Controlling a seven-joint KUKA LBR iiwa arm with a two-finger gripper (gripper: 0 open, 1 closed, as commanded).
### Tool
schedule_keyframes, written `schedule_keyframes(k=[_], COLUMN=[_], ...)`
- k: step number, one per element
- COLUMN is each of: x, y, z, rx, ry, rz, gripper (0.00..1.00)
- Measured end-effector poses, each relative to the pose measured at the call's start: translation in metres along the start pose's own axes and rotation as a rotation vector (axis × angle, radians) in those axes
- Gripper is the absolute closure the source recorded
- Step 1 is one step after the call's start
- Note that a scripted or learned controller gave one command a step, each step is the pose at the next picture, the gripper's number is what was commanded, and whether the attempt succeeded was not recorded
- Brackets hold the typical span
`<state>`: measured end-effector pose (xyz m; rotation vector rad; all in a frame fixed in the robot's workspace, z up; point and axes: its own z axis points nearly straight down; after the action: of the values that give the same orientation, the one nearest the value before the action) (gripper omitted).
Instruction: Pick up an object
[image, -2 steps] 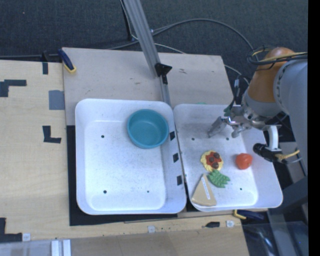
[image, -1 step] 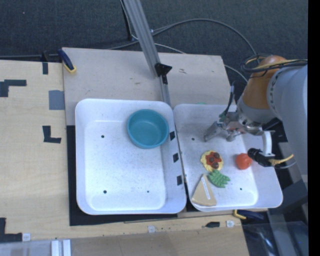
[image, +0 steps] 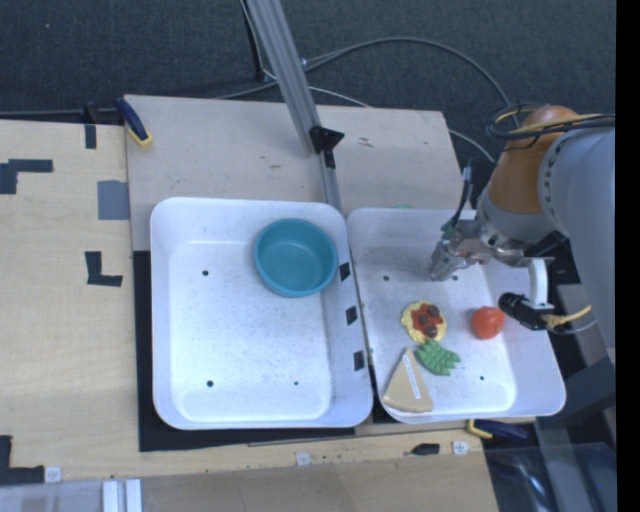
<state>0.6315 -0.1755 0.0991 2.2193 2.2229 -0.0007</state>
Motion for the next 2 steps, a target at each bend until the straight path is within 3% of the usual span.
schedule_keyframes(k=[2], x=[0.010], y=[0.006], z=[-0.094], rx=[-0.004], ry=[0.000], rz=[0.000], gripper=[1.00])
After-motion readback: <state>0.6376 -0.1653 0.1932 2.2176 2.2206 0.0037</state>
